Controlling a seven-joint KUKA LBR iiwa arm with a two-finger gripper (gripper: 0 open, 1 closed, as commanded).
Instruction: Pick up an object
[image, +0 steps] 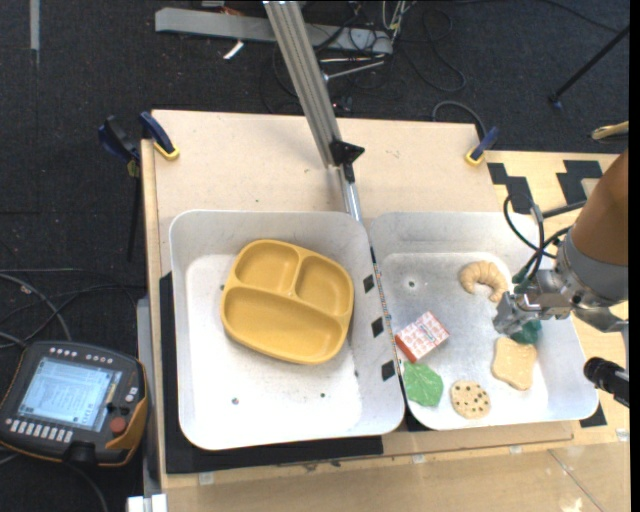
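The right bin (440, 262) holds a tan croissant (484, 279), a red-and-white patterned box (421, 335), a green lump (423, 385), a round chocolate-chip cookie (470, 399) and a pale toast slice (514, 364). My gripper (516, 322) hangs low over the right side of this bin, between the croissant and the toast. A small dark green thing (528, 331) shows right at its tip, just above the toast; whether the fingers grip it is unclear.
The left bin (200, 300) bears a yellow divided plate (288, 300). A slanted metal pole (312, 85) crosses the bench's back. Clamps sit at the bench's back corners (160, 140). A teach pendant (70, 400) lies on the floor at the left.
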